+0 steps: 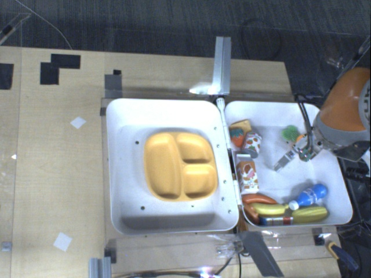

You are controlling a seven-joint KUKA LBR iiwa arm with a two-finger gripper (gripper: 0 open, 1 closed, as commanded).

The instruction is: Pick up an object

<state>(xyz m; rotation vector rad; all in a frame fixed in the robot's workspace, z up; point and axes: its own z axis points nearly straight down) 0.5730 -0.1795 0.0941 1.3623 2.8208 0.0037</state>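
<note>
So there's a light wooden counter [52, 172] carrying two shallow white bins side by side. The left bin [124, 213] has a yellow divided tray [178, 165] sitting pretty much in its middle, with one long compartment on the left and two smaller ones on the right.

The right bin [336, 172] is where all the loose stuff is. Along its left wall there's a little cluster: an orange-and-teal packet [239, 131] at the top, a small printed carton [251, 143] just below and touching it, then a tall printed pouch [247, 176] lying lengthwise further down. At the near edge there's a red curved piece [259, 200], a yellow banana [271, 209] right beside it, and a second, greener banana [310, 214] stretched out to its right. A blue bottle with a white cap [308, 196] lies tilted just above those two. A small green object [290, 133] sits near the far wall.

The arm [345, 112], grey with the orange band, comes in from the right, and the pincer [284, 161] hangs low over the bare middle of the right bin, between the green object and the blue bottle, well apart from the pouch. It points down-left. Whether it's open or closed, you really can't tell from this angle, and nothing is visibly caught in it.
</note>
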